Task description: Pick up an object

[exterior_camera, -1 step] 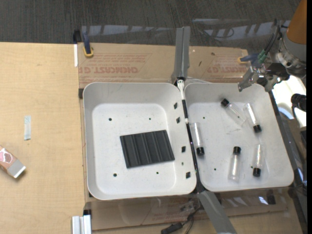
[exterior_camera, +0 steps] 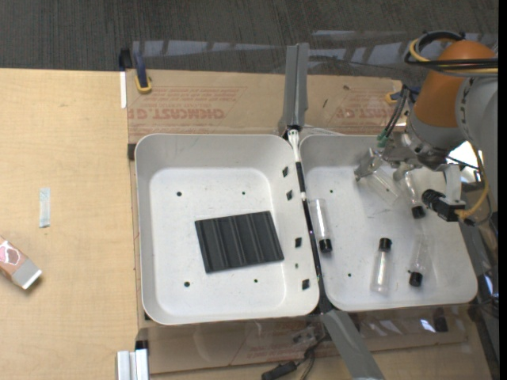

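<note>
Camera view — arm over right bin (exterior_camera: 451, 291), three clear vials below.

I logged the gripper (exterior_camera: 379, 167) hanging over the bin's upper part; whether it was wide or closed I could not tell. Vials lay at the left wall (exterior_camera: 319, 224), centre (exterior_camera: 383, 264) and right (exterior_camera: 417, 261), well apart from it. I judged round, see-through tubes likely to roll or slip aside. A ribbed black mat (exterior_camera: 238, 241) lay in the left bin (exterior_camera: 158, 212).

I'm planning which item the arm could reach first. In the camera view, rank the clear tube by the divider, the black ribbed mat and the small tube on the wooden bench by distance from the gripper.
From the gripper:
1. Clear tube, right bin, beside the divider.
2. Black ribbed mat, left bin.
3. Small tube, wooden bench, far left.
</note>
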You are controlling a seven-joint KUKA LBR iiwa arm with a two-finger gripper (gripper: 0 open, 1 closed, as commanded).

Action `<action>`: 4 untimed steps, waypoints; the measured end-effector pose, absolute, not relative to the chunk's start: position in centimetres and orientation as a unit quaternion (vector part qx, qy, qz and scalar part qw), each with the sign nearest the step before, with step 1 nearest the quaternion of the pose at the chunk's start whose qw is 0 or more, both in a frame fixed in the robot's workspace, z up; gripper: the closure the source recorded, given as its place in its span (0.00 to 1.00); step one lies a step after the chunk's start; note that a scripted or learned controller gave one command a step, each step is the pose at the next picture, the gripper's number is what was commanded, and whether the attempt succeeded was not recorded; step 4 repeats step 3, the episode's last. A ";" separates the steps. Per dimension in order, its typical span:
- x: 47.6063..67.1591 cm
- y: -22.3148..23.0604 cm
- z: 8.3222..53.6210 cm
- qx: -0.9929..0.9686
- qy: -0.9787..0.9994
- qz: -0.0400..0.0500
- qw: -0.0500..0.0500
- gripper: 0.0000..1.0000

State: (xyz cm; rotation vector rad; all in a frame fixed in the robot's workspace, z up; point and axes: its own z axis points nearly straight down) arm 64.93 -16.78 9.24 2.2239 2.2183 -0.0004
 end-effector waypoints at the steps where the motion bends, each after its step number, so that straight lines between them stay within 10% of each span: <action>1: 64.9 -16.8 10.1 0.708 0.706 0.000 0.001 1.00; 2: 65.9 -11.3 22.4 0.724 0.690 -0.001 0.000 1.00; 4: 65.9 -5.1 23.8 0.740 0.673 -0.001 0.000 1.00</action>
